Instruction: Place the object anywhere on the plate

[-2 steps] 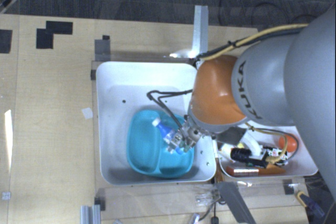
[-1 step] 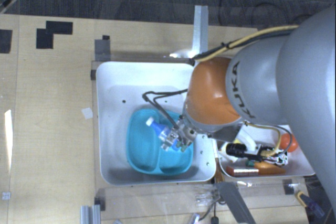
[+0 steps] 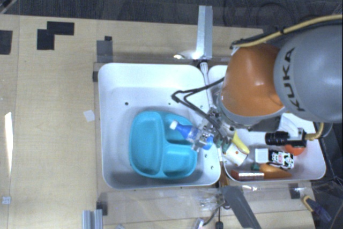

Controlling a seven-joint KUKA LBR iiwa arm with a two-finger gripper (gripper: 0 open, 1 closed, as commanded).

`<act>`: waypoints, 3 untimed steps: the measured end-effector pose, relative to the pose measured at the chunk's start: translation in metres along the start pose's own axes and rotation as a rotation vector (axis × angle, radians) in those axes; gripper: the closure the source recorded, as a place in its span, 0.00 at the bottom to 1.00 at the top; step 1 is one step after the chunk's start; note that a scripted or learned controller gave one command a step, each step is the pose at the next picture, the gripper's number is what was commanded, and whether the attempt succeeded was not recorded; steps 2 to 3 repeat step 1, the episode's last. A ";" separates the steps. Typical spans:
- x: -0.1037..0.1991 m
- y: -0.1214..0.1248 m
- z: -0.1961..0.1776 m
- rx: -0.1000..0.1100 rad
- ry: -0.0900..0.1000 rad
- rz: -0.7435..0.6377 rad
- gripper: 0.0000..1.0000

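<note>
Left bin (image 3: 115, 115) has open floor beside plate (image 3: 158, 145); jaws (image 3: 203, 139) state unclear

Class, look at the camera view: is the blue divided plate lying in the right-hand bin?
No. The blue divided plate lies in the left bin, while the right bin holds several small items.

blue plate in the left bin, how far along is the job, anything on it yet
Done: the arm has reached over to the blue divided plate in the left bin. In hand: the gripper sits at the plate's right edge with a small blue and white object beside it, over the plate; whether it is gripped or already released is unclear. Left: confirming release and withdrawing. Other items lie in the right bin.
</note>
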State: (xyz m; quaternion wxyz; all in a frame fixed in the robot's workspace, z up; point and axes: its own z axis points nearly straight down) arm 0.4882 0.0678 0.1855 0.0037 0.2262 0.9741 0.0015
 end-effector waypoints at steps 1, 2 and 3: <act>0.019 0.036 -0.011 0.000 0.003 -0.291 1.00; 0.019 0.036 -0.011 0.000 0.003 -0.291 1.00; 0.019 0.036 -0.011 0.000 0.003 -0.291 1.00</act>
